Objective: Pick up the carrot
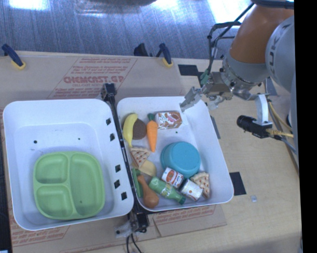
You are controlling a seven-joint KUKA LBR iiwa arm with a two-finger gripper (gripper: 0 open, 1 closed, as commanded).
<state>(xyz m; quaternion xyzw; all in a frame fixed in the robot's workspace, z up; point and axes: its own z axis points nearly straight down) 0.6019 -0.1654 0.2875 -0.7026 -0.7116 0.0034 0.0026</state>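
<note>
None of the lifting is done yet, by my judgement: the carrot (pixel 152 135) lies untouched in the right bin (pixel 214 147), near its far end, point toward the near side, between the banana (pixel 129 128) and the blue bowl (pixel 180 158), just below a small carton (pixel 168 119). My gripper (pixel 191 100) hangs over the bin's far right rim, apart from the carrot; whether it is apart or together I cannot tell. Reaching, descending, closing and lifting all remain. The green tray (pixel 68 184) sits in the left bin (pixel 23 123).

Green divided plate (pixel 68 184) in left bin (pixel 23 115); right bin (pixel 214 147) holds banana (pixel 128 128), blue bowl (pixel 180 159), cans, green bottle (pixel 166 190).
</note>
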